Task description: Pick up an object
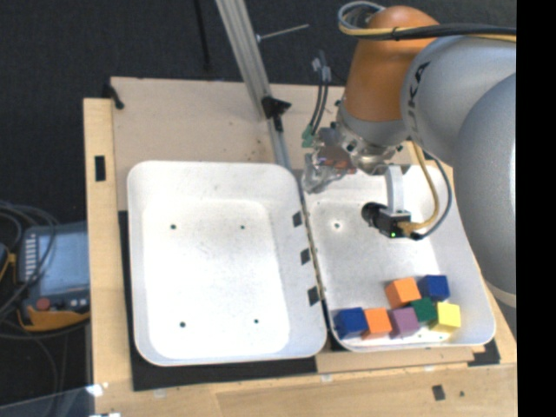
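While I watch from above, the arm (452,85) leans over the right bin (347,233); its gripper (326,170) hangs at the far left corner (open or shut, I cannot tell); coloured blocks (401,309) cluster along the near edge, well apart.

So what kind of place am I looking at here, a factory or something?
More likely a robotics lab test bench than a factory. A grey and orange robot arm reaches over two white bins, and the things to pick are just small coloured blocks. Loose cables and a handheld control unit lie alongside.
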You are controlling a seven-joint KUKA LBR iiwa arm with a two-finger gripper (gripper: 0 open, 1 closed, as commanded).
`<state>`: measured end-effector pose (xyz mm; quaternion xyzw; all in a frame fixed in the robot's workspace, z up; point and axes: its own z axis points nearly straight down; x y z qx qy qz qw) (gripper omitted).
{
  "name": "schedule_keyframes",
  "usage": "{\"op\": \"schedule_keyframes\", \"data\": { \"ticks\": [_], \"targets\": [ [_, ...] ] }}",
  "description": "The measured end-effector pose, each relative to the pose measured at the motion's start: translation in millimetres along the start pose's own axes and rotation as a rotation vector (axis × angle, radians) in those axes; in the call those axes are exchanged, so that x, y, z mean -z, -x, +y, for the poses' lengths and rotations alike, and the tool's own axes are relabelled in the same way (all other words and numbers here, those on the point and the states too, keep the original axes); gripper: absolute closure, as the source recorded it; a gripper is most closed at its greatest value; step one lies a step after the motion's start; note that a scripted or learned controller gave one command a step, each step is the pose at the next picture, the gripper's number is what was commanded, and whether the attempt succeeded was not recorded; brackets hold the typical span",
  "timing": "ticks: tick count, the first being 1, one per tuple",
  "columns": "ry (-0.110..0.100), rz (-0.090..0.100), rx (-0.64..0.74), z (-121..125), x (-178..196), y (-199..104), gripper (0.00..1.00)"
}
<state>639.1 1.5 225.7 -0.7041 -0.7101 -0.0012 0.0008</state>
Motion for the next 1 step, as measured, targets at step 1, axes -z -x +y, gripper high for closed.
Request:
{"op": "schedule_keyframes", "data": {
  "ticks": [1],
  "targets": [
    [-0.002, 0.000, 0.000, -13.7, 12.3, -51.7, 1.00]
  ]
}}
